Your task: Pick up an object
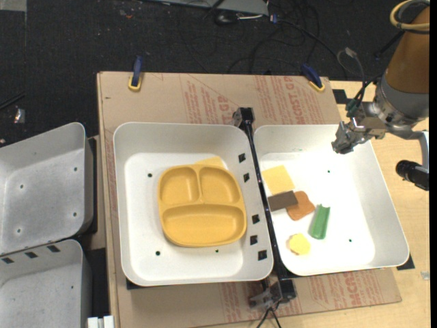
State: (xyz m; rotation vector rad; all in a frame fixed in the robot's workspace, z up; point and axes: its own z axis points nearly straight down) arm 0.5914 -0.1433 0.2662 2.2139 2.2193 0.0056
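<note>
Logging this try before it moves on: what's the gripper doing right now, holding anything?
Gripper: above the right bin's far edge, nothing seen in it; open or closed cannot be told.

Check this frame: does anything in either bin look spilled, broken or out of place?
Nothing stands out. The yellow divided plate lies flat in the left bin. In the right bin, the yellow block, brown block, orange piece, green piece and small yellow piece sit loosely clustered, intact.

Arm reaches in from the right — claw (345, 141) pointing down.
</note>
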